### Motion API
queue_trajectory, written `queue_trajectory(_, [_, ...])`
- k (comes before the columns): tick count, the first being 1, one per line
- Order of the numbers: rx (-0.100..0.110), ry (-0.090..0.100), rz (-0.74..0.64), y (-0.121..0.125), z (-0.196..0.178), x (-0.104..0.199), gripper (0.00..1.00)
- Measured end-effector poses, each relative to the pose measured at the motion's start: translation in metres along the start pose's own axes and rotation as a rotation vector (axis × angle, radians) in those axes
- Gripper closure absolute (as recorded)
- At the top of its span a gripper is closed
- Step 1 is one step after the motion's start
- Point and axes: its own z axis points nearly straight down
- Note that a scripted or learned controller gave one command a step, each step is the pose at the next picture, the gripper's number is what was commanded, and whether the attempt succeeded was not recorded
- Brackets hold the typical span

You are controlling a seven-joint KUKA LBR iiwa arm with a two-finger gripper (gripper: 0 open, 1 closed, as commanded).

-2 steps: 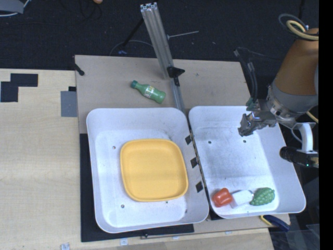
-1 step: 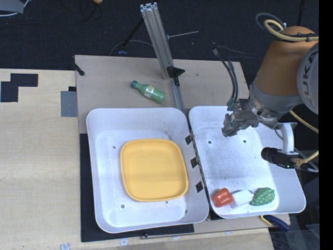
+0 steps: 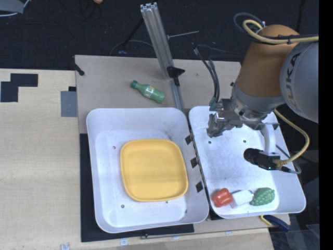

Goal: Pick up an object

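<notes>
In the right bin (image 3: 229,160), near its front edge, lie a red pepper-like piece (image 3: 222,197), a small white object (image 3: 241,197) and a green bumpy piece (image 3: 262,196), side by side. My gripper (image 3: 214,128) hangs over the back left part of that bin, well behind those pieces and apart from them. Nothing shows between its fingers. The left bin (image 3: 101,139) holds a yellow square plate (image 3: 153,169) lying flat in its middle.
A green bottle (image 3: 148,91) lies on the bench behind the left bin. A slanted metal post (image 3: 161,40) rises between the bins at the back. Black clips (image 3: 193,161) sit along the divide between the bins. The arm fills the upper right.
</notes>
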Motion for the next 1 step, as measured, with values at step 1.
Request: queue_trajectory(1, [0.001,0.001,-0.001,0.001,-0.0029,0.0517,1.0])
